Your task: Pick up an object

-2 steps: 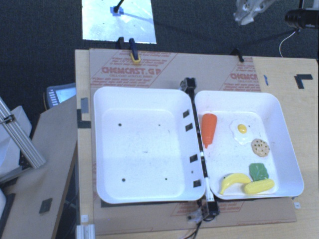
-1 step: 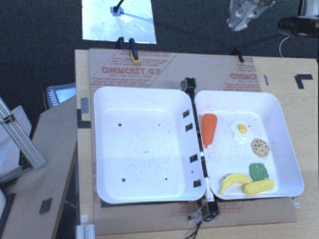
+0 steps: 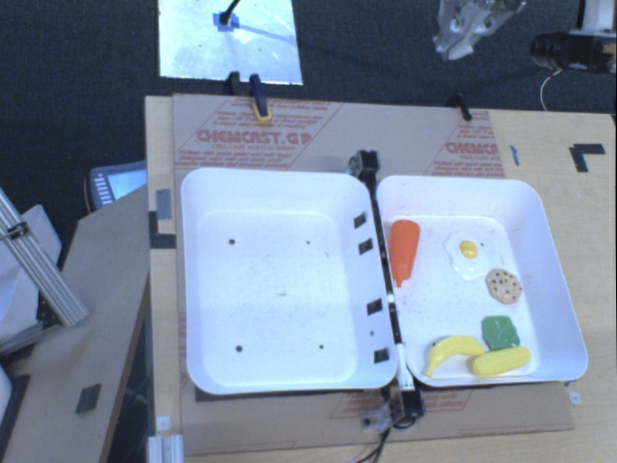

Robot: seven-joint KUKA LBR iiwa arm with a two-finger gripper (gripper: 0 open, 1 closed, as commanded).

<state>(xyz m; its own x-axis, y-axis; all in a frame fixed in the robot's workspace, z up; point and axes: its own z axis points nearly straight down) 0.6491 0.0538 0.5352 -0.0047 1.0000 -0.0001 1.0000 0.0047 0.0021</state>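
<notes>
Here we see the gripper point(image 3: 461, 29) up at one o'clock, beyond the bench point(image 3: 405, 128), well apart from both bins; we cannot tell its state. In the right bin point(image 3: 549, 249) lie a carrot point(image 3: 403, 250), fried egg point(image 3: 468, 254), cookie point(image 3: 503, 285), green piece point(image 3: 499, 331), banana point(image 3: 451, 351) and a yellow piece point(image 3: 501, 361) touching the green one.

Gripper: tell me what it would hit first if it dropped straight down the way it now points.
Probably bare bench. The gripper hangs beyond the right bin's far rim, above dark floor and the board edge; depth is unclear, so the rim is possible.
</notes>
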